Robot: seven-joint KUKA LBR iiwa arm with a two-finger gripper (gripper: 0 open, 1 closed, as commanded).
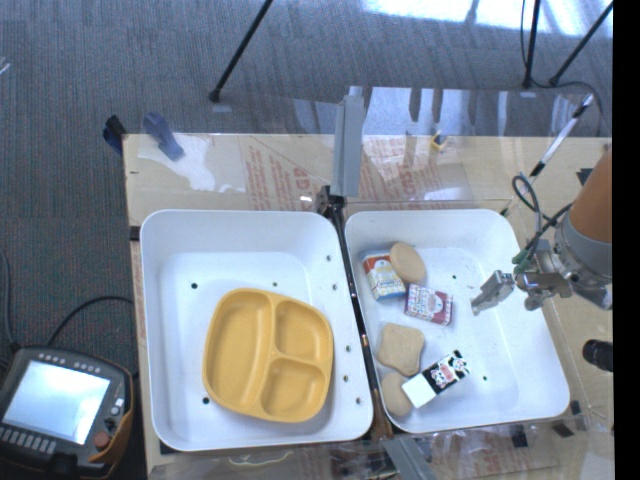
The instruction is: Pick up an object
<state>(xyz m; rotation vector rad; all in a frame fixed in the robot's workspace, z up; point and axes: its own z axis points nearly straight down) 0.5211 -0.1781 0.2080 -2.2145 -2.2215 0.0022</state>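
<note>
Small red carton (pixel 428 305), lying flat near the middle of the right bin (pixel 520 393), just left of and slightly below the end effector (pixel 512 293); not touching it, apart by a bare strip of bin floor. Long axis running roughly left to right, tilted a little down toward the right. End effector hovering over the right half of the same bin, fingers spread apart, nothing between them. Around the carton: a red-and-white packet (pixel 383 276) and a tan round piece (pixel 407 262) above-left, a tan slice (pixel 400 349) below-left, a black-and-white cow-print carton (pixel 438 379) below. Yellow divided plate (pixel 268 368) in the left bin (pixel 170 408), on the desk (pixel 260 173).
</note>
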